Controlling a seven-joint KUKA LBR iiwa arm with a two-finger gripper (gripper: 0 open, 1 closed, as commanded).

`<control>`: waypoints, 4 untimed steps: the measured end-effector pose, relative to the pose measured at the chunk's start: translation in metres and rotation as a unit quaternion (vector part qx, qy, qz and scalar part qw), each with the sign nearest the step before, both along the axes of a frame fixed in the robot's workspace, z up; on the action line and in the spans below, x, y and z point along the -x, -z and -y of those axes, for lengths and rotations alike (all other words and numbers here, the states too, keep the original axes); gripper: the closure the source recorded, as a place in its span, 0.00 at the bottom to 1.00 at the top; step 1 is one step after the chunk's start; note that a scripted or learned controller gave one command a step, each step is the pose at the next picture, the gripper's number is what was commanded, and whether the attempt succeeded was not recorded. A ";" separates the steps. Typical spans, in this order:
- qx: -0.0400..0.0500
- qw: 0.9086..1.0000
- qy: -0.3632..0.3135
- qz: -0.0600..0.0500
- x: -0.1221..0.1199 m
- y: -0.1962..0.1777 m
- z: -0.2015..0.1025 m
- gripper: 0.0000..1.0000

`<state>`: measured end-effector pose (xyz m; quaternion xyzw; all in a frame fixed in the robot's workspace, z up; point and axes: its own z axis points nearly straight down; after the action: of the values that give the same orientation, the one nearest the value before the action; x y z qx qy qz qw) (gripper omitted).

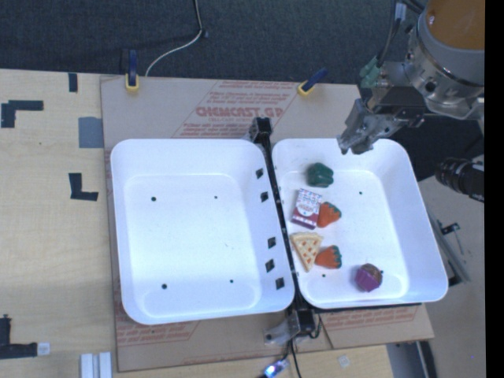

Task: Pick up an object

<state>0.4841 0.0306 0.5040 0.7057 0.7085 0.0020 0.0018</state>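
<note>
Camera view: "CHEMCAST GP" board (236, 110) beneath bins.

Green pepper (319, 174), small packet (307, 208), two strawberries (328, 214) (328, 257), waffle wedge (305, 250), purple fruit (368, 276), lay loose in right bin (409, 211).
</note>
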 end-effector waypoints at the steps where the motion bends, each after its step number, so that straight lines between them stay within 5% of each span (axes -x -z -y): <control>1: 0.001 1.000 0.002 -0.001 0.000 -0.032 0.000 1.00; 2: 0.001 1.000 -0.002 -0.010 0.002 0.093 -0.066 1.00; 4: 0.000 1.000 0.000 -0.002 0.001 0.042 -0.113 1.00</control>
<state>0.4835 0.1434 0.4619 0.7060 0.7082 0.0001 0.0003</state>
